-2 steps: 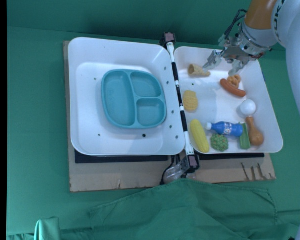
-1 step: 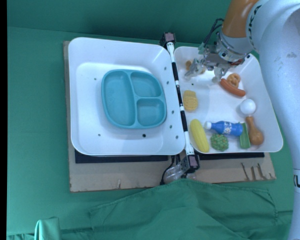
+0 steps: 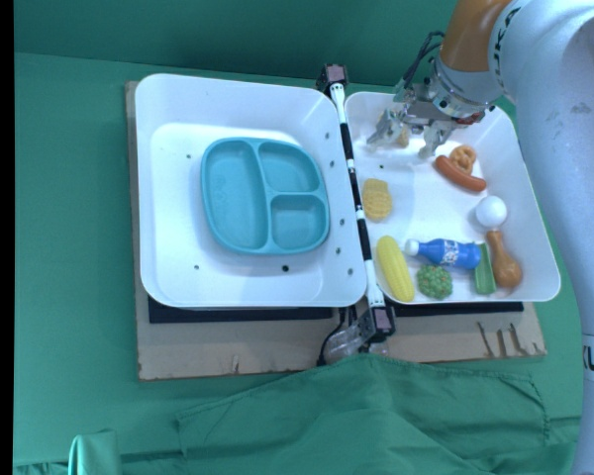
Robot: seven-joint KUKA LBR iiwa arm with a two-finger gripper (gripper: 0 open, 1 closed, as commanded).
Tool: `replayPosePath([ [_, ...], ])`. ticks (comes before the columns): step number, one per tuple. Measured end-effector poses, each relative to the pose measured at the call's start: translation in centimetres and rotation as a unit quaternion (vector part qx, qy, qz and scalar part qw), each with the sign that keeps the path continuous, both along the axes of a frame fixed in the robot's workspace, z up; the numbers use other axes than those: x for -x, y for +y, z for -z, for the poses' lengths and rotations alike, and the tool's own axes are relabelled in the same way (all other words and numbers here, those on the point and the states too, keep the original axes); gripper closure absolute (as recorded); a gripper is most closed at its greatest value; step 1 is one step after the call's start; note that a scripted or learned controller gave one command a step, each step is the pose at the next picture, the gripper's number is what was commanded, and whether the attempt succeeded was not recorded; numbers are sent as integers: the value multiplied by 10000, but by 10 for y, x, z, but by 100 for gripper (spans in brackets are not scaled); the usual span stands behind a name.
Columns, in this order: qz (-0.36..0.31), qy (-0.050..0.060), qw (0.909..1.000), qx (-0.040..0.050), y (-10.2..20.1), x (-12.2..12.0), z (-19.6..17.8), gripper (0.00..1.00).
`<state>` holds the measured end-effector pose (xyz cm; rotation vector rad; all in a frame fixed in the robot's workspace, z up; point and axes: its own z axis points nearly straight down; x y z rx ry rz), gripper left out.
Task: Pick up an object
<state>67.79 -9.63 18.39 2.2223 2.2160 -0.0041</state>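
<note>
Setting: I take this for a robot lab. Green cloth (image 3: 376,424) backdrop, cardboard base (image 3: 228,349), two white bins (image 3: 168,107), toy food (image 3: 394,267), industrial arm (image 3: 564,117).

Open floor in the right bin (image 3: 535,216) between waffle (image 3: 377,199) at the divider side and sausage (image 3: 459,173) with white ball (image 3: 491,211) toward the outer wall. Front edge crowded: corn cob (image 3: 394,267), blue bottle (image 3: 445,253), pea cluster (image 3: 435,282), green pod (image 3: 484,270) and drumstick (image 3: 502,258) lying close together, little clearance between them. Far corner taken by gripper (image 3: 413,139), pretzel (image 3: 462,154) just beside. Left bin (image 3: 178,107): wide bare margin around the central teal tray (image 3: 265,195). Striped bar (image 3: 353,196) along the seam between the bins.
</note>
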Motion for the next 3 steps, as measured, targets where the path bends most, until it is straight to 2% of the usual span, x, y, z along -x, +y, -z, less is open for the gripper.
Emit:
replayPosePath([
  [1,0,0,10000,0,0,0,0,0],
  [2,-15,-85,10000,-8,16,-25,-105,0],
  [3,10,25,10000,-11,-2,-16,-4,0],
])
